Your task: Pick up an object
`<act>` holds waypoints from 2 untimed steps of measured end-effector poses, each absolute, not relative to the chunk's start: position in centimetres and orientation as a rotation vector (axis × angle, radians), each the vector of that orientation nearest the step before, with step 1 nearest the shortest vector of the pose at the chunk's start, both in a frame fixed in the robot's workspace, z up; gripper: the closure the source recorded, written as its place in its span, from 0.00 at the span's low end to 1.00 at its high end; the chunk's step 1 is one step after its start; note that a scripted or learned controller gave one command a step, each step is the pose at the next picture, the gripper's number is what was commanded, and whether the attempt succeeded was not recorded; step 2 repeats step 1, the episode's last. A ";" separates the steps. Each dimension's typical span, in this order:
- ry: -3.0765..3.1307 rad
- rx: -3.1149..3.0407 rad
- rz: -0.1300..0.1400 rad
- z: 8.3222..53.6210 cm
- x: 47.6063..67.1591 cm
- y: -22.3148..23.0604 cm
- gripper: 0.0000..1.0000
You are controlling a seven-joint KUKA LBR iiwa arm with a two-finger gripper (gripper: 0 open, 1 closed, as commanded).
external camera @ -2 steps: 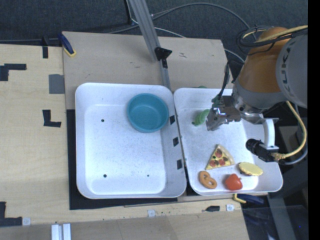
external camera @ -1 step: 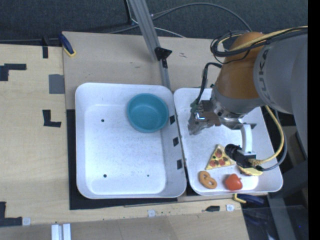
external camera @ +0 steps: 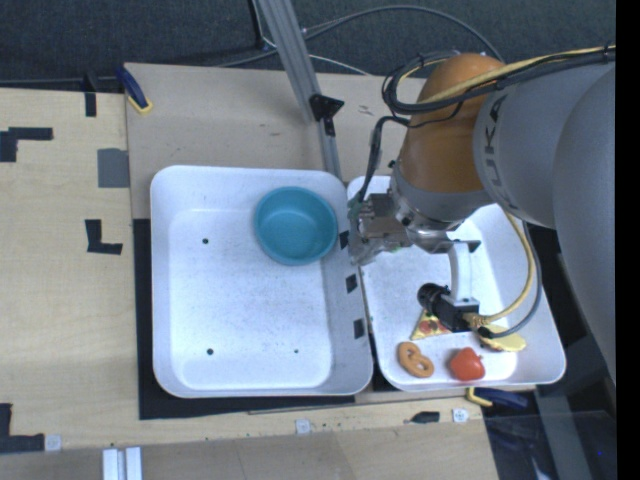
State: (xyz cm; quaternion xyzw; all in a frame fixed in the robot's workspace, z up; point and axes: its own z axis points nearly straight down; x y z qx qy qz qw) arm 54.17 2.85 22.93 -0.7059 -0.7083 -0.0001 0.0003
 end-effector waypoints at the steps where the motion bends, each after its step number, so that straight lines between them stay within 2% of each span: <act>1: -2.226 -2.216 0.000 23.8 53.8 7.7 1.00; 2: -2.226 -2.216 0.000 23.8 53.8 7.7 1.00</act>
